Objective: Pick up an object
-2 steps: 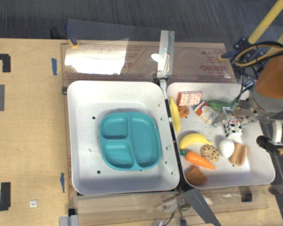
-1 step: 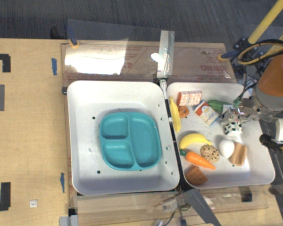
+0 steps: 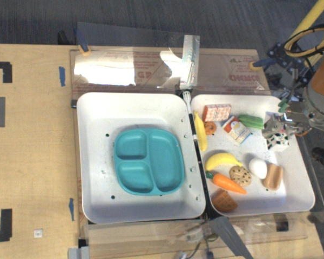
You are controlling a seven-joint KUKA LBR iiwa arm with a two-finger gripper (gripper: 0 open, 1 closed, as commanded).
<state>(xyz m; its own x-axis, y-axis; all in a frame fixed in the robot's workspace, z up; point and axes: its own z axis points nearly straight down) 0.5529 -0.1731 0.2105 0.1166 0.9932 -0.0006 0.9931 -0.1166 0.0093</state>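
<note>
Pale wooden surface [image 3: 32, 144], two white bins; toys crowd the right bin [image 3: 299, 198]. The gripper [image 3: 278, 127] hovers at its upper right, above a black-and-white toy [image 3: 278, 141]. Jaws' state: cannot tell. Approach step, I'd say; next comes lowering squarely onto it.

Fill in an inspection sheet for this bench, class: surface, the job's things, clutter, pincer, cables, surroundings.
Surface: wooden bench bearing two white bins, left bin and right bin.
Job's things: right bin holds a banana, carrot, egg, cookie, red box, green item.
Clutter: teal divided plate in the left bin.
Pincer: pincer over the right bin's far right side; finger state unclear.
Cables: yellow and black cables upper right.
Surroundings: grey floor; blue tape marks.
</note>
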